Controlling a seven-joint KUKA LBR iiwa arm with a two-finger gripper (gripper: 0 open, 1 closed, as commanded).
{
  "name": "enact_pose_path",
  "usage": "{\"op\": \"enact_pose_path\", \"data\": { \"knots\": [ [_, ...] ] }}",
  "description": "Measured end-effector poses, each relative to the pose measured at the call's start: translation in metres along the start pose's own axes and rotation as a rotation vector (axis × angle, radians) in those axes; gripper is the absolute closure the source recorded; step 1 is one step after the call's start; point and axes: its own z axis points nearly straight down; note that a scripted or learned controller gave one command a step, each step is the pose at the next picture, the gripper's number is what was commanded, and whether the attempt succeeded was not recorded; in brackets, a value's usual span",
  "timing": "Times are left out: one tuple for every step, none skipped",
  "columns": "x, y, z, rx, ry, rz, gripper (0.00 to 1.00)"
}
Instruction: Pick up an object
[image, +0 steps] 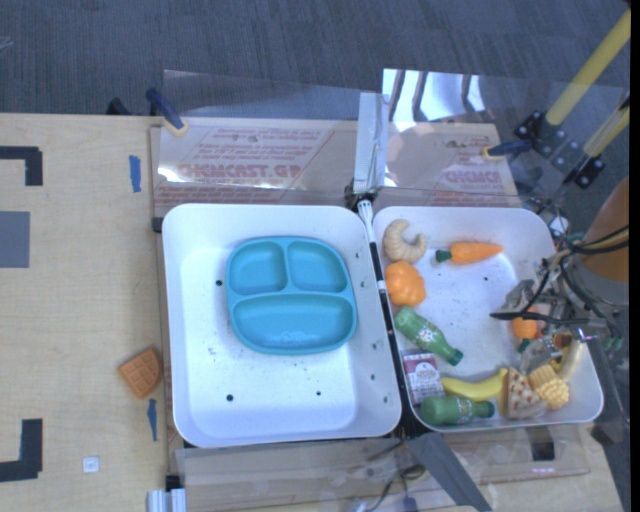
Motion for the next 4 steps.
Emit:
{"op": "enact_pose_path", "data": {
  "knots": [
    [-0.007,0.006,0.0,0.001,-0.001,0.105,0.0],
    [-0.012,0.006,-0.014,0.006,-0.016,0.103,1.0],
    [-0.012,0.006,-0.013,0.005,-0.015,0.103,0.0],
    [-0.03,-0.003,0.001,-0.001,0.002,0.126,0.0]
  ]
}}
